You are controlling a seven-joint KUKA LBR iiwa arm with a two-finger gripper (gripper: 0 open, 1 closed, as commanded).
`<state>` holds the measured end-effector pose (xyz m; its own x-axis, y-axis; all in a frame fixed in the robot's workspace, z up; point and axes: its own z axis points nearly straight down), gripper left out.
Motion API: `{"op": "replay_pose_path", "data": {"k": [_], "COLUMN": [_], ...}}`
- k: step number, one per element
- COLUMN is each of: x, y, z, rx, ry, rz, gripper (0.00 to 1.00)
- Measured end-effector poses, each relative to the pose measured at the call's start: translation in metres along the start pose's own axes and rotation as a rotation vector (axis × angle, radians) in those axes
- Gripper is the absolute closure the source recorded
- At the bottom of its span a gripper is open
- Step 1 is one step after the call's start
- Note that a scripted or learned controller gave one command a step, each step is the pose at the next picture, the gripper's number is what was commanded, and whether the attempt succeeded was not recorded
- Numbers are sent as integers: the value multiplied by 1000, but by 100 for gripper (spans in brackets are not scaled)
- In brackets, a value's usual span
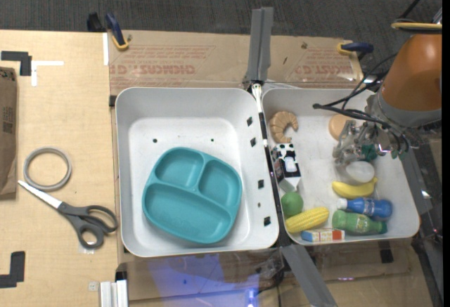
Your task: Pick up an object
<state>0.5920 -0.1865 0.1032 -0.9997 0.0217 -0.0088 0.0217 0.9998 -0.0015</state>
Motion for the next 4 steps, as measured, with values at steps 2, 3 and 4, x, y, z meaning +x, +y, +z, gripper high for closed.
{"op": "replay_pose_path", "data": {"k": [2,3,4], "x": [89,1,84], "y": [29,-35,-37], "z": [11,10,10], "rx": [-2,0,0], "ry": [7,4,7], "rz": [145,197,253], "gripper": [0,0,0]}}
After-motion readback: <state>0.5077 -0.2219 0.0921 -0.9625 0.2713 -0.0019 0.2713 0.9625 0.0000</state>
